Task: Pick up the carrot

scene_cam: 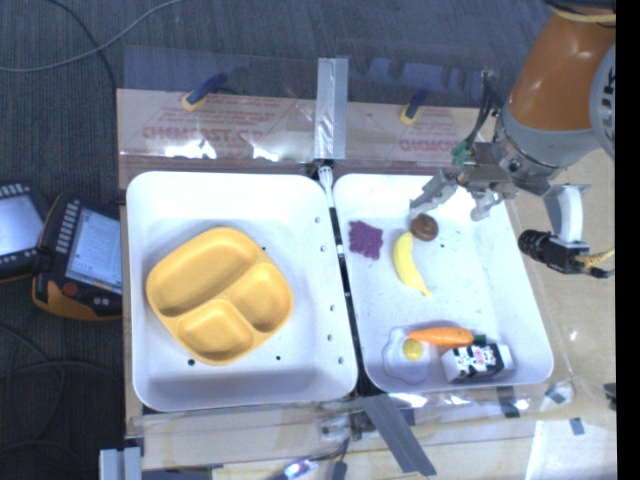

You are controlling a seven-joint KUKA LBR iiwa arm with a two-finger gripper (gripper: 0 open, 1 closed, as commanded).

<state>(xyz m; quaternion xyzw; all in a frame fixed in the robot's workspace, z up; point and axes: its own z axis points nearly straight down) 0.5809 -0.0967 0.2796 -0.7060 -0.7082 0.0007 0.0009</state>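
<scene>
Carrot [441, 336] lay near the front of the right bin [500, 268], stretched crosswise with its orange length resting on top of a pale fried-egg toy [408, 350] and touching a small black-and-white carton [476, 360] just beside it. From my console I saw the gripper [455, 198] hovering at the far side of that same bin, well apart from the carrot. Its two grey fingers were splayed wide, one reaching down toward the left and the other hanging shorter on the right, and nothing sat between them. A small brown round object [425, 227] rested on the bin floor just beside the tip of the longer finger; I could not tell whether they touched. Near it lay a yellow banana [407, 262], curved and pointing toward the front, and beside that a purple bunch of grapes [365, 238] close to the divider between the bins. The left bin [160, 368] held a yellow divided plate [218, 293] with three compartments, set at a tilt to the bin walls. The arm's orange band [556, 63] showed at the upper right, above the wrist. A handheld pendant [80, 258] lay on the floor left of the bench.
</scene>
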